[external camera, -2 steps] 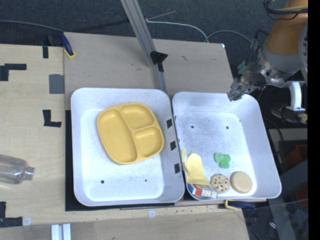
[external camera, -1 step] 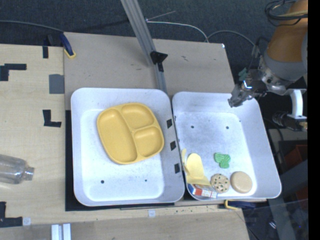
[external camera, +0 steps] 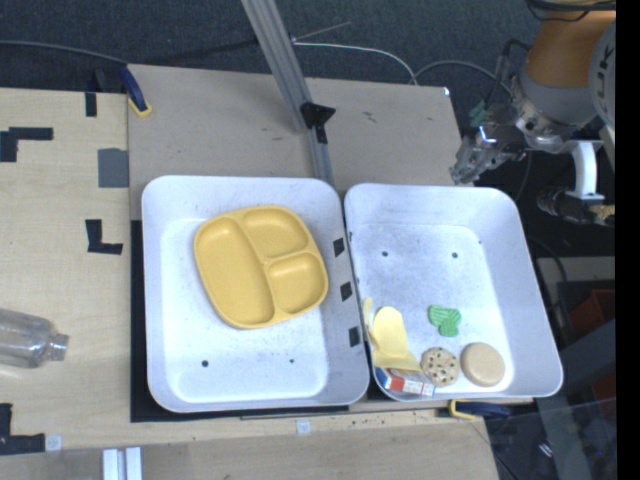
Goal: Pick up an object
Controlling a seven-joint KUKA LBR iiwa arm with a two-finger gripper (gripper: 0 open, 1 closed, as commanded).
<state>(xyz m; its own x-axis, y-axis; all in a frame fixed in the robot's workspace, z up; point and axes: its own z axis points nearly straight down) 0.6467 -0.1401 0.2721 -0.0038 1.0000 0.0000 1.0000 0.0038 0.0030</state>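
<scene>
My gripper (external camera: 470, 166) hangs at the back right, just beyond the far rim of the right bin (external camera: 500, 268), with nothing visibly between its fingers. The objects lie far from it, bunched in that bin's near corner: a yellow soft piece (external camera: 389, 335), a green crumpled bit (external camera: 445, 318), a round speckled cookie (external camera: 438, 365), a tan round bun (external camera: 483, 363) and a red and white flat packet (external camera: 405, 382) against the front wall. A yellow divided plate (external camera: 260, 265) rests in the left bin (external camera: 170, 298).
A grey metal post (external camera: 285, 58) slants over the bench behind the bins. A clear plastic bottle (external camera: 28, 338) lies on the bench at the far left. Black clips (external camera: 345, 288) sit on the wall between the bins.
</scene>
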